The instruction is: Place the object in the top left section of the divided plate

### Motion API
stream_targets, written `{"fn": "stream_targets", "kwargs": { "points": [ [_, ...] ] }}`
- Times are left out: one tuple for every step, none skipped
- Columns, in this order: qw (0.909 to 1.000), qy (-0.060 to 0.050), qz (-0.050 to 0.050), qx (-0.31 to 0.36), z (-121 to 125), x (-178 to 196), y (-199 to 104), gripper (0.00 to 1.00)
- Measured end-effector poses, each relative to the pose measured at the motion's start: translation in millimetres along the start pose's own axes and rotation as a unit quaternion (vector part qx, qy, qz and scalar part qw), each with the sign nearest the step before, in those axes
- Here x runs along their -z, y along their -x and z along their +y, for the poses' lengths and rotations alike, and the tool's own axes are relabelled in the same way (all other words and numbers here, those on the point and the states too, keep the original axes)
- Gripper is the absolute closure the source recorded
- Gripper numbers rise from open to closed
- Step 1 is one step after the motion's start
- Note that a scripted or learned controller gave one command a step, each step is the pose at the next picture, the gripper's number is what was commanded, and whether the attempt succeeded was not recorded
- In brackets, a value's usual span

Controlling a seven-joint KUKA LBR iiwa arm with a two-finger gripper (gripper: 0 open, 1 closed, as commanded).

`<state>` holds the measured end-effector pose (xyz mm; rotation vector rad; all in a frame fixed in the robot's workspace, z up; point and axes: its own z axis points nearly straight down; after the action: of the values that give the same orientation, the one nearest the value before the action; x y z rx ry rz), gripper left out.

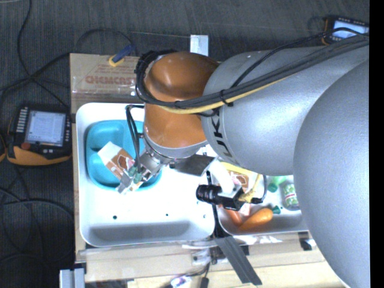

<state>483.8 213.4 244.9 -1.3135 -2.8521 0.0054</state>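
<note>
The gripper hangs over the lower right edge of the blue divided plate in the left bin; whether it grips anything cannot be told, as its tip blurs into what lies beneath. Right at the tip lies a small packet, white and brown, resting on the plate; its label is too small to read. The orange band and grey arm cover the plate's right side and most of the right bin, so the plate's sections cannot be made out. Below the arm, an orange carrot-like piece and a green bottle peek out.
</note>
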Motion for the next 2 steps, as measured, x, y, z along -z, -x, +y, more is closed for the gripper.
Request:
{"fn": "stream_targets", "kwargs": {
  "points": [
    [0.9996,-0.001,0.001,-0.029,-15,-16,15,1.00],
    [0.9845,-0.002,0.001,-0.176,3,-65,-6,1.00]
  ]
}}
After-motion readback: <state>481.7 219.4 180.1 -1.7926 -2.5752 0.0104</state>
